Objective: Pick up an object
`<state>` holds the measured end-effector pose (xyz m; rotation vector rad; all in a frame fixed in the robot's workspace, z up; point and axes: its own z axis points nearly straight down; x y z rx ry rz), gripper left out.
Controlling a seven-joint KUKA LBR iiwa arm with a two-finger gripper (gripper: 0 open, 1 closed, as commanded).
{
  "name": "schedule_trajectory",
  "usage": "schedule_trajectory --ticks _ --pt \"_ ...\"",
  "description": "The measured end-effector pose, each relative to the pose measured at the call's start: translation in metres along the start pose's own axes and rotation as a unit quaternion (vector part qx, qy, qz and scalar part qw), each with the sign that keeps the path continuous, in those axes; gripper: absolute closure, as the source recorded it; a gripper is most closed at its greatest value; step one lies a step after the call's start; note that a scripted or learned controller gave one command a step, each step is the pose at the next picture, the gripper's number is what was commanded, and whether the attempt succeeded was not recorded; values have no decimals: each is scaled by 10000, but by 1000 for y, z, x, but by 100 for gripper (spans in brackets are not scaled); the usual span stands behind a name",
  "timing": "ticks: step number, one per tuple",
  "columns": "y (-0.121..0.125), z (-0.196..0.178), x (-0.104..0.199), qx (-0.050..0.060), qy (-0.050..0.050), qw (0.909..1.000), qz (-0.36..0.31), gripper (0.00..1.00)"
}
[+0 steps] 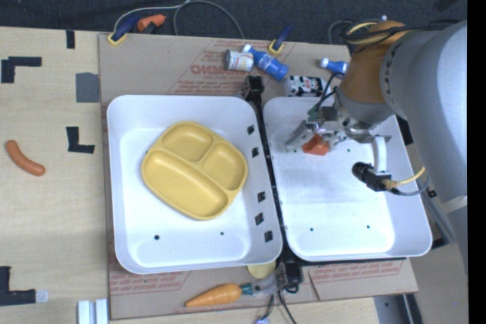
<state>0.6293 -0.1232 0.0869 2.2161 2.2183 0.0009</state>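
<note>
The gripper (317, 134) is low in the right bin (342, 239), near its top edge. Fingers look wide w/ a small red thing (316, 147) between them. It could slip out b/c it's tiny.

Grey arm (429, 87), orange band (364, 76), black cable, possibly yellow-tipped.

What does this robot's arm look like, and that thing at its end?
The arm is a thick, rounded grey tube with a broad orange band above the wrist. At its end sits a small metal gripper with two thin fingers. A black cable runs down beside the wrist, and a black plug with a yellowish wire hangs beneath.
</note>
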Motion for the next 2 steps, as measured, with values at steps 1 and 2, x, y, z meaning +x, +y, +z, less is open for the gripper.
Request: schedule_trajectory --ticks 1,2 --pt "1 -10 -1 4 2 10000 -3 100" --pt "-49 -103 57 -3 33 10000 -27 100"
